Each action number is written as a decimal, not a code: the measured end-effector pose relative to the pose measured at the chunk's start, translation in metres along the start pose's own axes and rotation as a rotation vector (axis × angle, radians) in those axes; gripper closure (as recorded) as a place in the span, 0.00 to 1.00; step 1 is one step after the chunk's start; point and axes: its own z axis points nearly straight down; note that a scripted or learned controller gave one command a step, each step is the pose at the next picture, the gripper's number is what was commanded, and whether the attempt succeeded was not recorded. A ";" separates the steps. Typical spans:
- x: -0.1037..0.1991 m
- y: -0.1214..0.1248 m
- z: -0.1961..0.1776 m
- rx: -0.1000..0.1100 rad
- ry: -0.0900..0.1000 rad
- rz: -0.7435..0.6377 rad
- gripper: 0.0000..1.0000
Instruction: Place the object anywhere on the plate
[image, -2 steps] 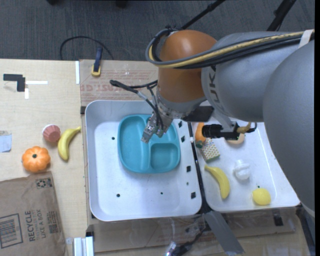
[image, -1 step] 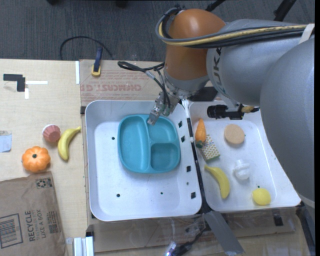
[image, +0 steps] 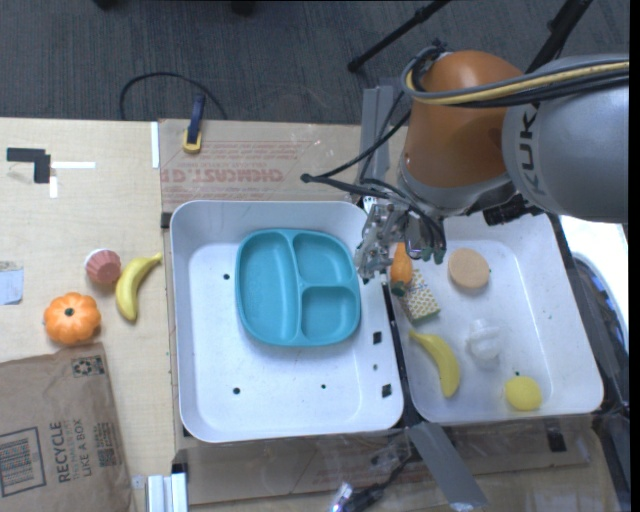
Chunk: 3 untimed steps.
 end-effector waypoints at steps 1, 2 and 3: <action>-0.003 0.085 -0.055 -0.001 -0.002 -0.010 1.00; -0.037 0.039 -0.066 0.000 -0.003 0.017 1.00; -0.024 0.110 -0.058 -0.001 -0.002 0.024 1.00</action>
